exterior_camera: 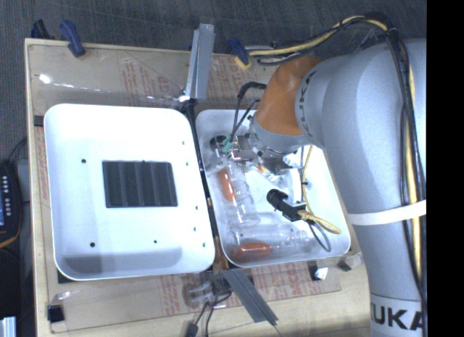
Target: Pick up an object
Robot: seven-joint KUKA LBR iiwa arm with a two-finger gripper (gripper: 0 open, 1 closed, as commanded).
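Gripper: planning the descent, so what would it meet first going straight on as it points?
The gripper would likely meet the small orange object in the right white bin first; depth unclear.

white "kuka" lettering low on the grey arm (pixel 377 154); faint red print on the bench (pixel 109 75), unreadable

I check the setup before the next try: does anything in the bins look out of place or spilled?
Nothing looks plainly spilled or broken. The right bin is cluttered: clear plastic pieces lie jumbled with orange things, close to the gripper.
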